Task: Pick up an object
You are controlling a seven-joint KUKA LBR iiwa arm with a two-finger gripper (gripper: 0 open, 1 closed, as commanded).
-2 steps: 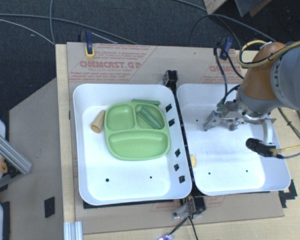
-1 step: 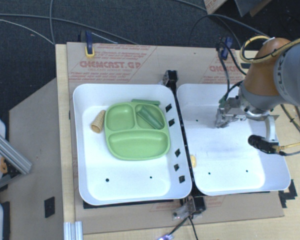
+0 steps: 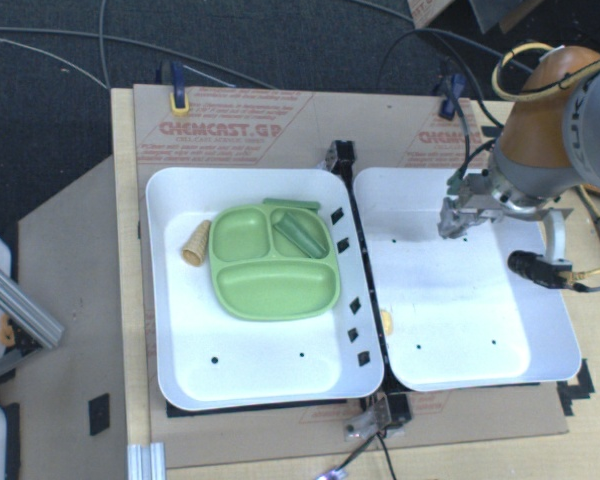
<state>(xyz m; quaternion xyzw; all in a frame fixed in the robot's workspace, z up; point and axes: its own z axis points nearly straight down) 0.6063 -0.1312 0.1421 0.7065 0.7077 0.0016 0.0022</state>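
Observation:
A light green divided plate lies in the left bin. A darker green piece rests in its upper right compartment, and another green strip pokes out behind the plate's far rim. A tan ice-cream cone lies just left of the plate. A small yellow object sits at the right bin's left wall. My gripper hangs over the upper part of the right bin, far from the plate, with nothing visible between its fingers.
A black divider with clips runs between the two bins. The arm's orange band and cables hang over the right bin's far right side. Blue clamps hold the cardboard base at the back.

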